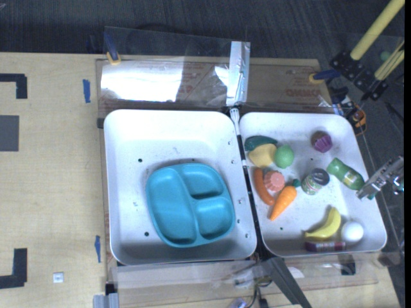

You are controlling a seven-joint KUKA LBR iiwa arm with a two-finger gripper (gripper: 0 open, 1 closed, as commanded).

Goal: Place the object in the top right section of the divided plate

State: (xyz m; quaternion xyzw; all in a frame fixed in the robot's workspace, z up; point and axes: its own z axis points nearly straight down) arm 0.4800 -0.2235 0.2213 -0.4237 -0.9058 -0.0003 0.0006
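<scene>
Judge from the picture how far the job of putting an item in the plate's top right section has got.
Done: nothing; the blue divided plate in the left bin has no item in any section. In hand: the gripper sits at the right bin's right edge, beside the green bottle. Left: picking an item, carrying it across and placing it.

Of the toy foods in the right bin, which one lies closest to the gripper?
The green bottle, lying tilted by the bin's right wall, just left of the gripper. The banana and white egg sit lower, farther off.
</scene>
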